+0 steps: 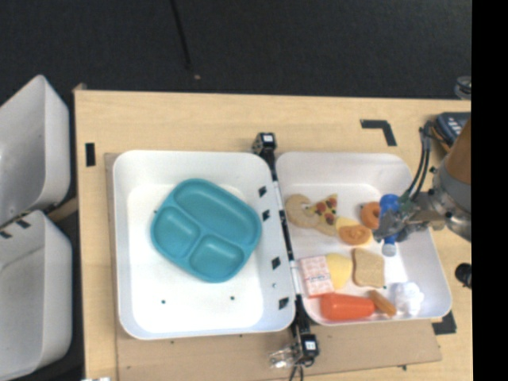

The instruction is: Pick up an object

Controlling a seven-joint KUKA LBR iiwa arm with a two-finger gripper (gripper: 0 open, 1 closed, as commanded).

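Observation:
The right bin (349, 169) holds several toy foods: a pizza slice (325, 208), a tan cookie shape (300, 210), a donut (370, 213), an orange-yellow piece (354, 233), a cheese wedge (340, 270), a bread slice (367, 268), a pink box (314, 275), an orange-red carrot shape (347, 307) and a small sausage (382, 302). My gripper (392, 228) is low over the bin's right side, beside the donut. A blue item (389, 205) sits right at it, and a blue-white bit (389, 249) shows just below. Whether the gripper holds anything is hidden.
The left bin (121, 213) carries a teal divided plate (205, 228). A white crumpled item (409, 296) lies in the right bin's near right corner. The arm (454, 182) crosses that bin's right wall. Black clips (264, 142) sit on the divider between the bins.

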